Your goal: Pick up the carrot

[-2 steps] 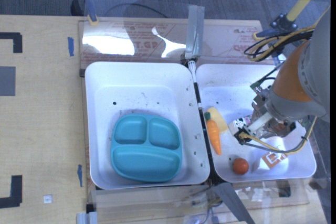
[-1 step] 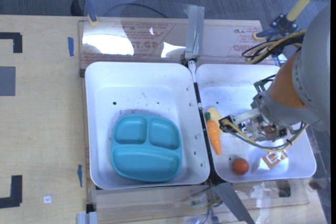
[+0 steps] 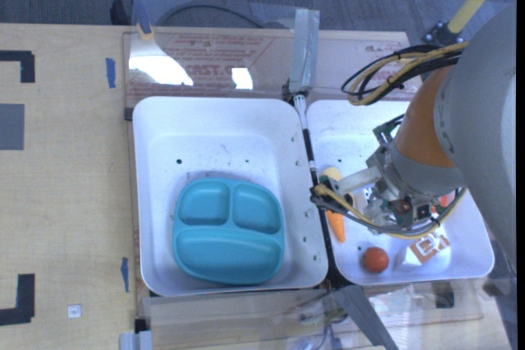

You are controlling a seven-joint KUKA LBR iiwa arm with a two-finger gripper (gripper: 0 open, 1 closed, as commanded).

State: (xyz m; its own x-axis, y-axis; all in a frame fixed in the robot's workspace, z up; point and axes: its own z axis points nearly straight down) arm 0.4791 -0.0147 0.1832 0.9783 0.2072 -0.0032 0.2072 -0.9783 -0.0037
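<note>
The carrot [image 3: 336, 227] is a small orange piece lying at the left side of the right bin [image 3: 467, 262], close to the wall between the two bins. Its upper end is hidden under a looped yellow and black cable. My gripper [image 3: 379, 199] hangs low over the middle of the right bin, just right of and slightly above the carrot. The grey arm with its orange band covers much of that bin.
A yellow item [image 3: 331, 175] lies just above the carrot. A red-orange ball [image 3: 376, 260] and a white and orange packet [image 3: 431, 246] sit near the right bin's front edge. The left bin [image 3: 164, 135] holds a blue divided plate [image 3: 229, 231].
</note>
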